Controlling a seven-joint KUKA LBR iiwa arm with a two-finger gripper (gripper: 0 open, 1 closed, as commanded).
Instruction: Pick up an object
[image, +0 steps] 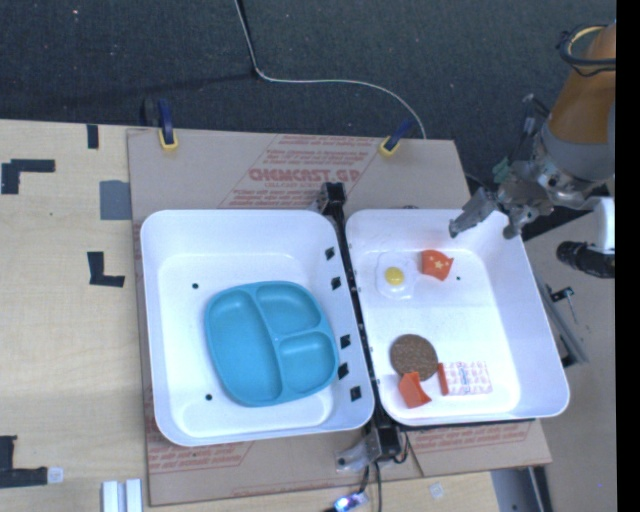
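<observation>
Gripper (487, 220) is hovering over right bin (535, 330) at its 1 o'clock corner; jaws are standing apart, seemingly holding nothing; orange piece (436, 263) is lying near at 7 o'clock.

Wooden bench (60, 330) against dark carpet (120, 50) crossed by a cable (330, 82).

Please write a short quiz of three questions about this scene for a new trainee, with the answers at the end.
1. True or false: the blue tray lies in the right bin.
2. Which thing lies nearest the fried egg? A) brown disc B) small orange piece C) red-patterned packet
3. Fill in: the gripper hovers over the right bin's ____ corner, seen from the camera.

Key: 1 false, it is in the left bin. 2 B. 3 far right.
</observation>
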